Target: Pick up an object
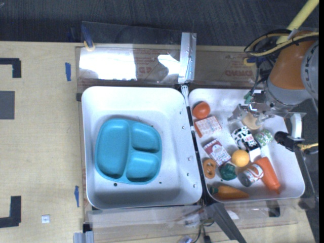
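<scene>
Now my gripper point(251, 116) hovers near right bin's point(296, 186) back edge, grip state unclear. Risk: crowded toys; black-and-white toy point(245, 136) nearby could get knocked aside.

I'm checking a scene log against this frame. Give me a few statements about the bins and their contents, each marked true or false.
1. The blue divided plate lies in the left bin. True.
2. The right bin holds a single item. False: it holds many small items, among them an orange tomato-like ball and a carrot.
3. The carrot lies near the right bin's front edge. True.
4. The gripper is over the left bin. False: it is over the right bin's far part.
5. The blue divided plate has five compartments. False: three.
</scene>
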Robot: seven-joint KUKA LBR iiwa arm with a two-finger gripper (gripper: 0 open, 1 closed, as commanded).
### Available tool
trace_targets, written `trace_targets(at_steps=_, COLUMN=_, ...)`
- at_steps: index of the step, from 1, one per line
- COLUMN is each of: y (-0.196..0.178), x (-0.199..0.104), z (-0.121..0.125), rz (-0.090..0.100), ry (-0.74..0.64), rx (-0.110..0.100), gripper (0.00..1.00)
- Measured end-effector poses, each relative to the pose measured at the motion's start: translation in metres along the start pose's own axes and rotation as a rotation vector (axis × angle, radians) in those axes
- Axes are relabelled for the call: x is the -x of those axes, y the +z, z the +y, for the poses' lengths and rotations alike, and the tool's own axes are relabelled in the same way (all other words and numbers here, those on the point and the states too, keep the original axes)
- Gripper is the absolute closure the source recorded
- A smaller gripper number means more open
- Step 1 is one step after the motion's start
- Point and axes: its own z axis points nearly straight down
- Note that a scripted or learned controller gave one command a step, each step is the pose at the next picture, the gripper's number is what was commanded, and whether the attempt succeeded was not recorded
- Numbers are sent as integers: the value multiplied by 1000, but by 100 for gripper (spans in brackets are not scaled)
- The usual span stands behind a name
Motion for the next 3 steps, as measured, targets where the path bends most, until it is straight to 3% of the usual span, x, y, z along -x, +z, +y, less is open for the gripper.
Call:
trace_targets(at_steps=1, y=40, x=-6, z=-11, rz=-1, ry=-123, rx=5, gripper=0)
trace_targets(at_steps=2, y=28, x=-5, z=-9, rz=-2, ry=-121, rx=12, gripper=100)
trace_targets(at_steps=3, y=-62, x=-137, z=23, rz=2, ry=-118, rx=12, gripper=100)
